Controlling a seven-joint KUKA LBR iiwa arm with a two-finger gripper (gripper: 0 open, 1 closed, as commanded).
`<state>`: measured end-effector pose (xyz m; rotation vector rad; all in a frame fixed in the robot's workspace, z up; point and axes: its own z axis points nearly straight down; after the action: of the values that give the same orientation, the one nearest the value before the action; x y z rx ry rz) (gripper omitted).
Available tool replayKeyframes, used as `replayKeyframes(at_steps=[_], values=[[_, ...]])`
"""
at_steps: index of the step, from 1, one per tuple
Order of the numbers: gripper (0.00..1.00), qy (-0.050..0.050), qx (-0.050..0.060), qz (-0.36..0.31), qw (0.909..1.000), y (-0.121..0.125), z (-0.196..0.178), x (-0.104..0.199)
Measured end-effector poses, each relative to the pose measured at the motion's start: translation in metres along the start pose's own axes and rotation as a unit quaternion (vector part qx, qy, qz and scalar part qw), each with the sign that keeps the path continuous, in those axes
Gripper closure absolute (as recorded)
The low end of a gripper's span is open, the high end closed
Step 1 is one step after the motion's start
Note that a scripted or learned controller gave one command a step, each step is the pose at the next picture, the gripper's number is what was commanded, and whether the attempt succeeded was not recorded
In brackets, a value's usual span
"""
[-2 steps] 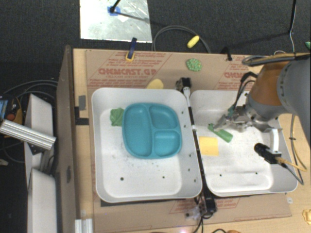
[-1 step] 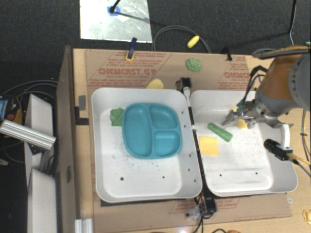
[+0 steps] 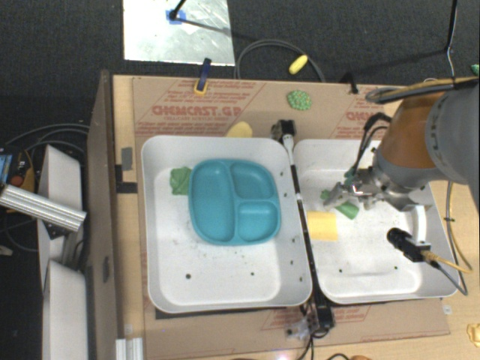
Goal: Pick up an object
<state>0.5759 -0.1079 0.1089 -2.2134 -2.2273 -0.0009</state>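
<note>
The left bin (image 3: pixel 225 276) holds a blue plate (image 3: pixel 234 201) with three sections, lying flat near the bin's middle. A green scrap (image 3: pixel 179 180) sits at the plate's left rim, touching it and seemingly tucked partly under it. Behind this bin, on the brown cardboard (image 3: pixel 187 107) that covers the bench, a pale yellow lump (image 3: pixel 240 130) rests right against the bin's far wall. Farther right on the cardboard, a round green knobbly thing (image 3: pixel 299 100) lies well apart from both bins. The two bins meet along a dark seam. In the right bin (image 3: pixel 375 272), a yellow block (image 3: pixel 324 226) lies flat close to the left wall, near the seam. Just beyond it and a little to the right is a green piece (image 3: pixel 349 210), near the block but not touching it. The gripper (image 3: pixel 338 196) is low over this green piece, right at its upper edge, and the metal tip overlaps the green in this view. Whether the gripper is wide, narrow or clamped on the piece cannot be told from here. The grey arm (image 3: pixel 450 137), with its orange band (image 3: pixel 405 137), comes in from the right above the bin's far right part.
</note>
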Motion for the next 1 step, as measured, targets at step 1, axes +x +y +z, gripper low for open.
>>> replayKeyframes(at_steps=[1], values=[[0.00, -0.001, -0.002, 0.003, 1.0000, 0.0138, 0.0249, -0.0434]])
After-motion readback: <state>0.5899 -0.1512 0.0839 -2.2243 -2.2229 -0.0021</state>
